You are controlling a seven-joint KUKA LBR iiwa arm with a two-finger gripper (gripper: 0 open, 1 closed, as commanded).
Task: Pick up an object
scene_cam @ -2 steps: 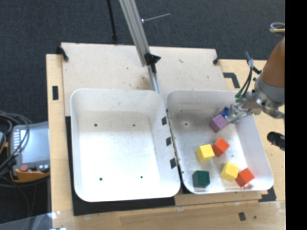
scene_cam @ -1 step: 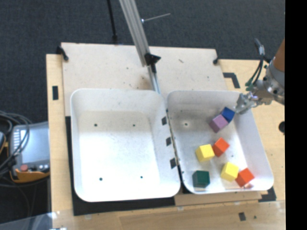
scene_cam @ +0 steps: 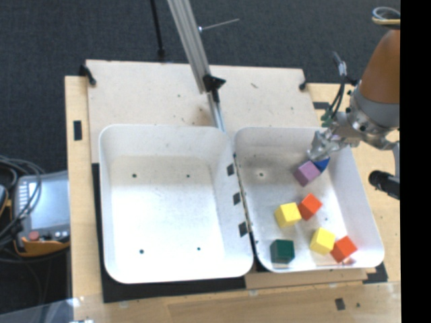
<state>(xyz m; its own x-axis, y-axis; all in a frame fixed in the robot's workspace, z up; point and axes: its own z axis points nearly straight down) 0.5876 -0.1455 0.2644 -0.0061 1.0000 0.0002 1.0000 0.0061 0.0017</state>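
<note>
Blocks lie only in the right bin (scene_cam: 360, 200); the left bin (scene_cam: 111, 180) beside it carries no block. The gripper (scene_cam: 322, 148) hangs over the far part of the right bin, near its right edge, and its tip comes down just above a purple block (scene_cam: 308, 172) and a blue block (scene_cam: 322, 163). These two touch each other, the blue one partly hidden under the gripper. I cannot tell if the pincer is spread or pressed together, because its end is small and mixes with the blue block. No block is clearly between its tips, so I judge that nothing is held yet.

The arm (scene_cam: 380, 79) reaches in from the right, so this pair near the right edge is probably the easiest target. Because the two blocks sit tight together, one may be pushed away when the other is taken.

Toward the near edge there are more blocks: a yellow block (scene_cam: 287, 213) touching an orange block (scene_cam: 310, 206), a second yellow block (scene_cam: 322, 240) beside a second orange block (scene_cam: 344, 247) at the near right corner, and a green block (scene_cam: 282, 250) near the left wall. They are well apart from the gripper and do not stand in its way. A metal pole (scene_cam: 192, 42) stands behind the bins, also away from the arm.
</note>
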